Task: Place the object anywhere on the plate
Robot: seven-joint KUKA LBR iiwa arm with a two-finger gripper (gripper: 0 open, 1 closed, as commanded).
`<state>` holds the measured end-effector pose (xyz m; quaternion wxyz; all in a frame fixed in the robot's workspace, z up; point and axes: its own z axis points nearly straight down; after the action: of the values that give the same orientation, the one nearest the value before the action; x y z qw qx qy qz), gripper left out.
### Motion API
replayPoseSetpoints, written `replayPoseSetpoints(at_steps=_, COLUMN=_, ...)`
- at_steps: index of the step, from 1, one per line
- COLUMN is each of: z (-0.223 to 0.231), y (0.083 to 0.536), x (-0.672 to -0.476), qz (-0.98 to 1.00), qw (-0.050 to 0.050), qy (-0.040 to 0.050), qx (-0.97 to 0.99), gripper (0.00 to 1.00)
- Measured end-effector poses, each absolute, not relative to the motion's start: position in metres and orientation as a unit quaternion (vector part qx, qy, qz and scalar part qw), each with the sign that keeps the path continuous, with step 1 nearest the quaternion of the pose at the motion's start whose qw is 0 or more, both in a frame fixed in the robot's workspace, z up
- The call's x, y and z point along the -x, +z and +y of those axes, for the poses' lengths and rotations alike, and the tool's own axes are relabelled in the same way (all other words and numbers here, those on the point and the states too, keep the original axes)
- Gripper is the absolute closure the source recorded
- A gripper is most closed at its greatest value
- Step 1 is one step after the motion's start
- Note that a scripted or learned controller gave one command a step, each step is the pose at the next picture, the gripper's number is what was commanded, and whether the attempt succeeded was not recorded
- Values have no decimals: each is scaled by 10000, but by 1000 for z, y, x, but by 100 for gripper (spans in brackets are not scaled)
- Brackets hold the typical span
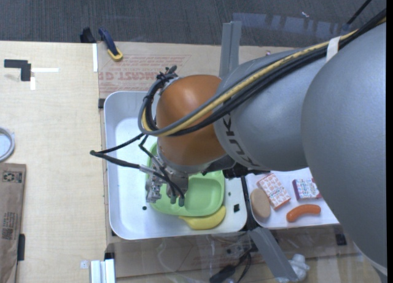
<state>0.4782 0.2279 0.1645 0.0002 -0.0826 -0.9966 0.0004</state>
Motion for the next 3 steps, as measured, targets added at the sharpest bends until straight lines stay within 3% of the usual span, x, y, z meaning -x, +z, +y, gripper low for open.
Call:
replayPoseSetpoints(at_steps=1, z=147, y=92, x=-479, qz=-9976, qw=-16, qy=-5, qx=694, gripper=100)
replayPoseSetpoints(at_steps=2, z=157, y=120, x=-478, qz=-9963, qw=2, qy=0, qx=857, gripper=100)
replayPoseSetpoints(at_steps=3, z=136, y=100, x=-489, qz=-9921, qw=-47, qy=-66, qx=1249, gripper=100)
